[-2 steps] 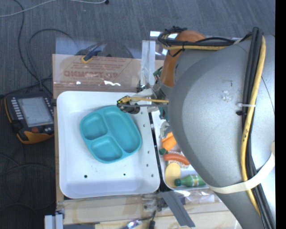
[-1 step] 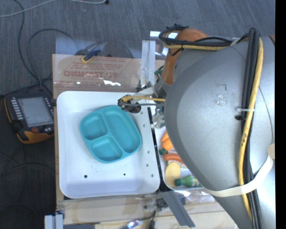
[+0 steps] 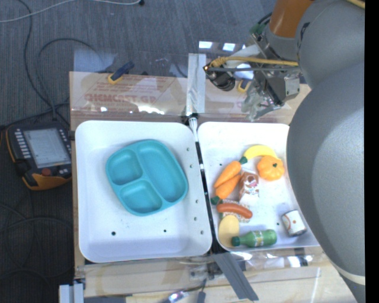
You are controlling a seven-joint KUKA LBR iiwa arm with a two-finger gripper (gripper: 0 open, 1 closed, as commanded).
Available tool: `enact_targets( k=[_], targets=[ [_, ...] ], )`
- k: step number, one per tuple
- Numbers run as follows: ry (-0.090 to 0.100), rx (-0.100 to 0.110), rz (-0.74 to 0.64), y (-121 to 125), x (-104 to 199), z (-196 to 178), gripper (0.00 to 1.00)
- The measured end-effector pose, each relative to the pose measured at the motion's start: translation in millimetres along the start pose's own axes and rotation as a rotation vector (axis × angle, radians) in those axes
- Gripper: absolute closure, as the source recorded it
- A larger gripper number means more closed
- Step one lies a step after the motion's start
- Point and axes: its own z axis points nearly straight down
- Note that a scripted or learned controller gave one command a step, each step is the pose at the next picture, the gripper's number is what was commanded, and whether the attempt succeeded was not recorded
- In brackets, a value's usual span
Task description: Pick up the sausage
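Looming at the right edge, the grey arm (image 3: 334, 148) hides part of the right bin (image 3: 207, 177) and rises to its orange band (image 3: 289, 15) at the top. Along that bin's near edge lie a green bottle (image 3: 254, 239), a pale yellow pear-like fruit (image 3: 228, 225) touching it, and a small white can (image 3: 292, 222) off to the right. Just behind the pear, the sausage (image 3: 234, 209) lies flat on the bin floor, nothing gripping it. Past it come two carrots (image 3: 227, 177), a small carton (image 3: 250, 186), an orange (image 3: 271, 168) and a banana (image 3: 259, 151). Across the divider, a teal divided plate (image 3: 146, 176) sits in the left bin (image 3: 95, 237). Beyond the bins, the gripper (image 3: 258, 103) hangs over the bench, well apart from the sausage; I cannot tell how its claw stands. Left of the bench, a teach pendant (image 3: 37, 151) rests on the carpet.
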Motion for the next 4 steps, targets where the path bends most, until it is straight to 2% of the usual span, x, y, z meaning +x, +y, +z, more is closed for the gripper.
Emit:
enact_targets(
  k=[1, 2, 3, 4],
  targets=[
    [-0.002, 0.001, -0.307, 21.3, -58.2, 35.3, 1.00],
    [-0.003, 0.004, -0.252, -7.4, -65.8, 201.2, 1.00],
    [-0.002, 0.002, -0.208, -99.0, -41.9, 172.2, 1.00],
    [-0.003, 0.002, -0.279, -122.7, -88.6, 164.0, 1.00]
  ],
)
